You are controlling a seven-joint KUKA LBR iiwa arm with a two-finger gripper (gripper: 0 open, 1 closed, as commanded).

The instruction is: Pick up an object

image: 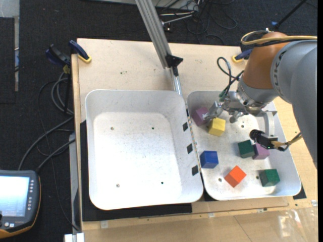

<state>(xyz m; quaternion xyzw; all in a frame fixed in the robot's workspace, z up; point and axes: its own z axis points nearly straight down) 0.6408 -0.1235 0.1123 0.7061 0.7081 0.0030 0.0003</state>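
Off to the left, a white bin (133, 147) sat beside another bin (287, 185) with blocks. Inside lay a pink block (200, 115), blue block (209, 159), orange block (235, 176) and green blocks. The gripper (218, 119) touched the tilted yellow block (217, 127); its grip was unclear.

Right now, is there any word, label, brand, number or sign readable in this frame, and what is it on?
None can be read.
Handheld pendant screen: lit, content too blurred to read.
Black tags on the left bin's right wall: no legible marks.
The blocks show no print.
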